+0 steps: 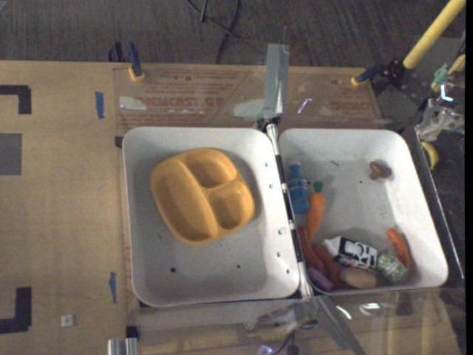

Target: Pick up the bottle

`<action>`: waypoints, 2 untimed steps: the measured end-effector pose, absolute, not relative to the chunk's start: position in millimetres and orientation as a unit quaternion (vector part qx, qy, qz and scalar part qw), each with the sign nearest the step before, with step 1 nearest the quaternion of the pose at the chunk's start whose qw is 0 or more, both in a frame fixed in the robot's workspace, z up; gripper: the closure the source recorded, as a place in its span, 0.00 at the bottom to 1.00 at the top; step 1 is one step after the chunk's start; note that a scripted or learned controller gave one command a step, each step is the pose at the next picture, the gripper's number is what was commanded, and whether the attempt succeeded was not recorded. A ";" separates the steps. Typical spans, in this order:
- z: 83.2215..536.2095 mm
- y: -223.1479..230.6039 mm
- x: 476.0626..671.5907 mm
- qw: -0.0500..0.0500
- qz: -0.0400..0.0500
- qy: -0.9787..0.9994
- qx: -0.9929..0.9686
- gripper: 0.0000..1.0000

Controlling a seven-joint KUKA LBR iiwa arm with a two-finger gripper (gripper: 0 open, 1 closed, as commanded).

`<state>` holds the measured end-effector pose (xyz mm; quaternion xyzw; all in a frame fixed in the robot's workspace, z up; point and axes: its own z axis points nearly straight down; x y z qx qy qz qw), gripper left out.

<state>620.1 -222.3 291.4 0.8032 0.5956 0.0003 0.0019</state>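
Blue plastic bottle (298,189) lies at nine o'clock in the right white bin (347,140), touching an orange carrot (315,211). We haven't reached yet; next, we drop over it.
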 end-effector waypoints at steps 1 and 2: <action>302.6 -220.8 621.6 0.004 0.001 0.598 0.802 1.00; 365.8 -216.7 584.4 0.003 0.000 0.638 0.770 1.00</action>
